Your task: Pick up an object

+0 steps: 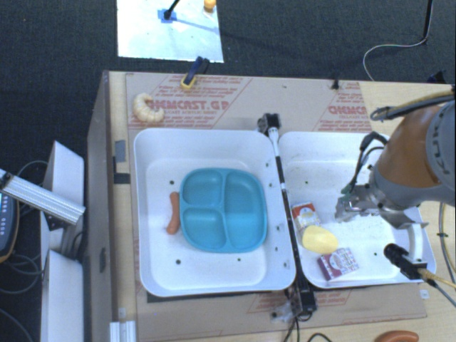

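Closest to the near rim of the right bin (320, 142) lies a dark red packet (338, 263), flat on the white floor with its long side running left to right and tilted a little. Just beyond it and slightly left sits a yellow lemon (320, 239), near the packet or perhaps touching its far left corner. It is a rounded oval, its longer axis roughly left to right. Farther again, close to the divider between the bins, is a small red and white pouch (304, 213), just beside the lemon on its far-left side.

The gripper (350, 209) hangs low over the middle of the right bin, with the grey and orange arm reaching in from the right. Nothing shows between its tips, so it looks empty-handed. From this slanted view I cannot tell whether it is spread or closed, nor whether it touches the bin floor.

All three things lie to the left of the gripper. The pouch is almost straight left, the lemon left and nearer, and the dark red packet nearest of all and only slightly left. The lemon seems the likeliest target, since it is close and stands proud of the floor. A grasp would probably need a short shift left and toward the near rim, then closing across its narrow width. Its round skin may let it roll away.

The left bin (214, 140) holds a blue divided plate (223, 209) and a sausage (173, 213), both well apart from the gripper.
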Controlling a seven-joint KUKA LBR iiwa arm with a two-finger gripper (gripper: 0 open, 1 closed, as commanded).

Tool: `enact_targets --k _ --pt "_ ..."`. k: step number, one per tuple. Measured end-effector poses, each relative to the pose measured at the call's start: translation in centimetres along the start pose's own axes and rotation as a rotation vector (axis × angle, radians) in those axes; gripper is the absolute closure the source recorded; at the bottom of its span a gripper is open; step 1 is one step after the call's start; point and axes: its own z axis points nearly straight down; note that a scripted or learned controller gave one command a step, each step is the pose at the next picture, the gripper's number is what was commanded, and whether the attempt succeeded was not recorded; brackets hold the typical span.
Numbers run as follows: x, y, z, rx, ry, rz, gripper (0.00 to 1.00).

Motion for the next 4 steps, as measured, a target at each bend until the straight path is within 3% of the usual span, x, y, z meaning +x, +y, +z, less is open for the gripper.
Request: enact_targets --k 4 --pt "0.1 0.4 -4.1 -0.009 0.003 -0.009 1.0"
